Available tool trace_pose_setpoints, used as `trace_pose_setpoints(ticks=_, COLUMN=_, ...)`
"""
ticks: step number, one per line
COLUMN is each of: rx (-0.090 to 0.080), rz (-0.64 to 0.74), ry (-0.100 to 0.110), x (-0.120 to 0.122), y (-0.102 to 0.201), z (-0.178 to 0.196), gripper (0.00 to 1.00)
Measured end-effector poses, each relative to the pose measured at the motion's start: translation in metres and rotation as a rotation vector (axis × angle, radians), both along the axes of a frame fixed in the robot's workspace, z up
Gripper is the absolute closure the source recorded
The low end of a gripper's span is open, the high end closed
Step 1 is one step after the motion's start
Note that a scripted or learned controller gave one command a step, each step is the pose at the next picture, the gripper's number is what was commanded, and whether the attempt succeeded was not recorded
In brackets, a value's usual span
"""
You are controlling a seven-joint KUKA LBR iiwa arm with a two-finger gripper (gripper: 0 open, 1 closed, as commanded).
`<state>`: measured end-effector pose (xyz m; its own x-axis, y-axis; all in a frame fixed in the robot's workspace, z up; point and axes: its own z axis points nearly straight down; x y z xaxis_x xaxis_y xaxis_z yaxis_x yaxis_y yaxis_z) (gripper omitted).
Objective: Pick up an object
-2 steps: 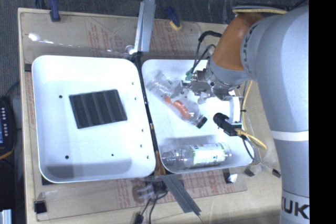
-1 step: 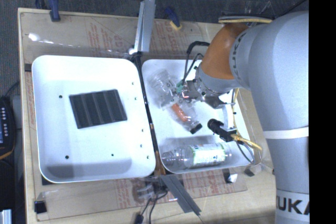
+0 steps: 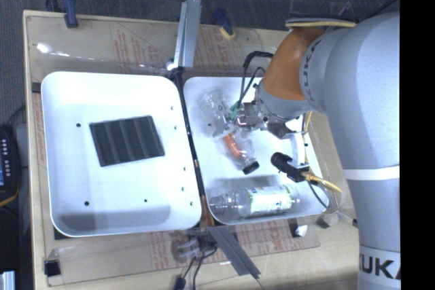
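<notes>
small orange bottle (image 3: 238, 149): lay tilted on the floor of the right bin, black cap pointing to the view's lower right, just below the tool in the view; whether the two touched could not be told.
tool (image 3: 238, 117): hung low over the middle of the right bin; whether it was apart or together could not be told.
crumpled clear plastic (image 3: 214, 106): lay just left of the tool in the view, a little higher in the picture.
clear bottle (image 3: 258, 202): lay on its side, white-and-green label up, well below the tool in the view, along the bin's lower wall.
right bin (image 3: 207, 170): white and shallow, under the tool, held all three things.
arm (image 3: 353, 98): grey, reached in from the right of the tool.
orange band (image 3: 285, 68): up and to the right of the tool.
left bin (image 3: 68, 105): white, left of the tool, side by side with the right bin.
dark ribbed pad (image 3: 127, 140): lay flat in the left bin, well left of the tool.
surface (image 3: 102, 34): pale, carried both bins.
</notes>
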<state>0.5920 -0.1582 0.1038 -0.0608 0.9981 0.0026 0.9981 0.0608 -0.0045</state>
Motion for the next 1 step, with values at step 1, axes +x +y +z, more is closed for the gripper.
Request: trace_pose_setpoints(ticks=1, rx=-0.002, rz=-0.062, ry=-0.002, x=0.0336, y=0.0252, z=0.0962, gripper=1.0)
